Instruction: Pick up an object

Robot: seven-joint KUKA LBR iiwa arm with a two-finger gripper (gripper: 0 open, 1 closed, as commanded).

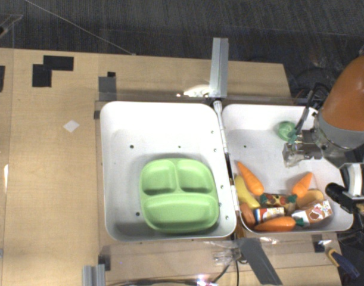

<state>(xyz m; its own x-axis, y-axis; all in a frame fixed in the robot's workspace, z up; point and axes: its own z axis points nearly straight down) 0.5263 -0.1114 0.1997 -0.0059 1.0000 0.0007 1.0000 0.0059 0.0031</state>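
Bench (50, 177): light wood-grain top, flat, w/ a few black square marks far left. 2 white bins side by side, both shallow, smooth plastic, rounded corners.

Left bin (119, 130): 1 item, a green tray (179, 194), matte plastic, rounded rect, 3 compartments (2 small at far side, 1 long at near side). Sits toward near-right part of bin.

Right bin (253, 127): holds the pile. Count approx, stuff overlaps:
- 3 carrots, orange, tapered, smooth: one (251, 177) angled mid-bin, one (301, 185) to its right, one (275, 224) lying along near wall.
- 1 banana (245, 193), yellow, curved, by left wall, touching first carrot.
- 2 small printed packs/bottles, red-white labels: one (273, 213) mid-pile, one (317, 213) near right corner. Labels too small to read.
- 1 green ball-ish thing (285, 130), pale green, soft-looking, alone at far side of bin, well apart from pile.

Arm (348, 109): grey, orange band, in from right over right bin.

Gripper (296, 152): metal fingers pointing down, hovering just near-side of green thing, above bare bin floor. Nothing seen btwn fingers. Open vs closed: can't tell, too small/blurred.
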